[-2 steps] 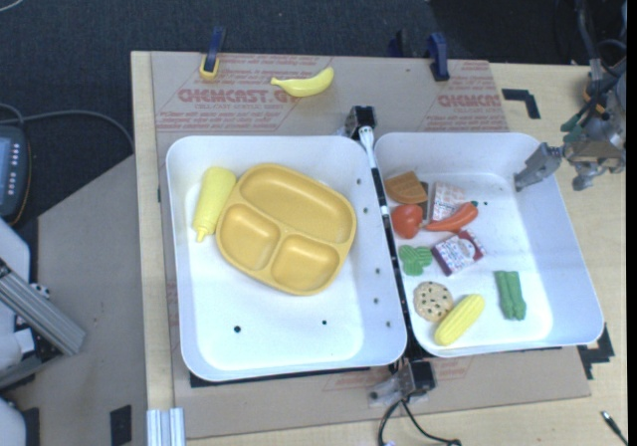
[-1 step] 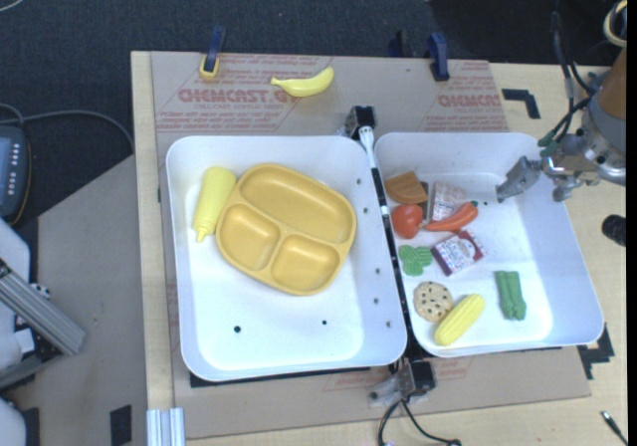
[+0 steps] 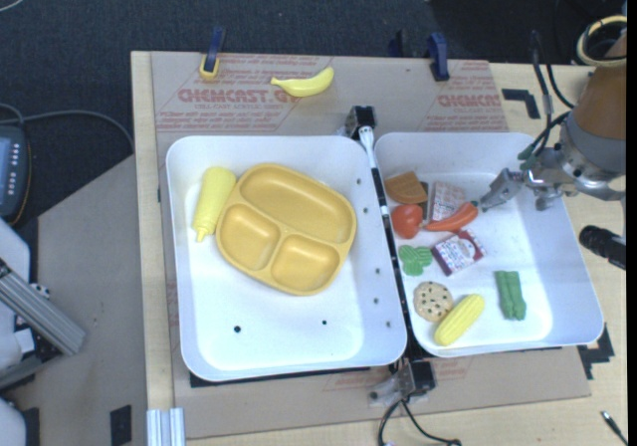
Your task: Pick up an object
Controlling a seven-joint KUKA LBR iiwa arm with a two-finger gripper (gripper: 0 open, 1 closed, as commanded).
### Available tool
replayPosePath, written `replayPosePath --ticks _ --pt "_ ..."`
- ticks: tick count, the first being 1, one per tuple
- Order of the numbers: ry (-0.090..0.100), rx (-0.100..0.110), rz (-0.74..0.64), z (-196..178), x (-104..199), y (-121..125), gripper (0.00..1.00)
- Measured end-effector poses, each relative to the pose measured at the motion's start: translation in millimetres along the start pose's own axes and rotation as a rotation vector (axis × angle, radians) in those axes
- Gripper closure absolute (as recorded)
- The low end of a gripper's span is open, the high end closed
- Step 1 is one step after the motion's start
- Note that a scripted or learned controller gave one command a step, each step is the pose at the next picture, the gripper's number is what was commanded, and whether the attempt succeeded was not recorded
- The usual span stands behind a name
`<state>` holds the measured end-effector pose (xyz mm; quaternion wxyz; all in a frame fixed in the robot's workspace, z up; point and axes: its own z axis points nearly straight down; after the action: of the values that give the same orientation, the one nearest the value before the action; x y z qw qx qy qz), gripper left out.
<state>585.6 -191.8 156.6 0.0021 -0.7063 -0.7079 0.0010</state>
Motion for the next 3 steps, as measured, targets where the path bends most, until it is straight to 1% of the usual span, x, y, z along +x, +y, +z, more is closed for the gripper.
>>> replayPosePath --ticks 1,2,3 --pt "0.001 0.003 0.002 50 2 -11 0.00" --pt "0.001 -0.007 0.002 68 2 -8 0.00" --pt "-0.003 -0.017 0.002 55 2 -6 1.00"
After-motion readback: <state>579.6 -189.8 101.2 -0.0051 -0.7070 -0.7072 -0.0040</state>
